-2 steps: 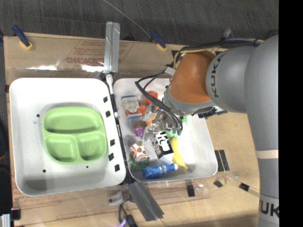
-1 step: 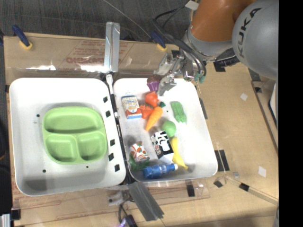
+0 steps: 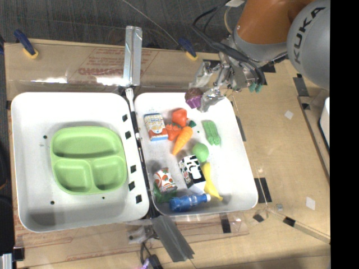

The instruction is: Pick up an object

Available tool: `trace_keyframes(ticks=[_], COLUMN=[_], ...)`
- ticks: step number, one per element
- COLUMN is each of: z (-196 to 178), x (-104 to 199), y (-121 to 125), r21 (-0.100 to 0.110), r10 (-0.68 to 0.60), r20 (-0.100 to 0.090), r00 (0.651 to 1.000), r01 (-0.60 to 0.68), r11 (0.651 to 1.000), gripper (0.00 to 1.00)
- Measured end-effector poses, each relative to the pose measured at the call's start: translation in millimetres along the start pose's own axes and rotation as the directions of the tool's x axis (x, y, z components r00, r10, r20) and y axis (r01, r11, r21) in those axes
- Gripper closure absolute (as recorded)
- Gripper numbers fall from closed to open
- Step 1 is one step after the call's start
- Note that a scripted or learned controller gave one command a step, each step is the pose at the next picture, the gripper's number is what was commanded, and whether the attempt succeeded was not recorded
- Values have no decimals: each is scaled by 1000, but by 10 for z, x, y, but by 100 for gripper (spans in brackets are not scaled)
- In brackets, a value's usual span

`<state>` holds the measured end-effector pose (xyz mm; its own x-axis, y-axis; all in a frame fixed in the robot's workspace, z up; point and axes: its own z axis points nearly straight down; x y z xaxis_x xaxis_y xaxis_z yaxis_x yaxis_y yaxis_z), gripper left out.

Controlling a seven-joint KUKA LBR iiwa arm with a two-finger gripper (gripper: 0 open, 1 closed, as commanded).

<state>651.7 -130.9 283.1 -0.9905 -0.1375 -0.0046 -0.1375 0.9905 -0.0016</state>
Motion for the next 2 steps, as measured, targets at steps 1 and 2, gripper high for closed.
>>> trace_keyframes(ticks=[1, 2], z=[88, 630], x=[367, 567], y=[76, -220], r21=[-3, -6], r10=[-185, -546], r20=[-5, -4], r00=[983, 838], r01=[185, 546], r11=[983, 838], gripper=[100, 100])
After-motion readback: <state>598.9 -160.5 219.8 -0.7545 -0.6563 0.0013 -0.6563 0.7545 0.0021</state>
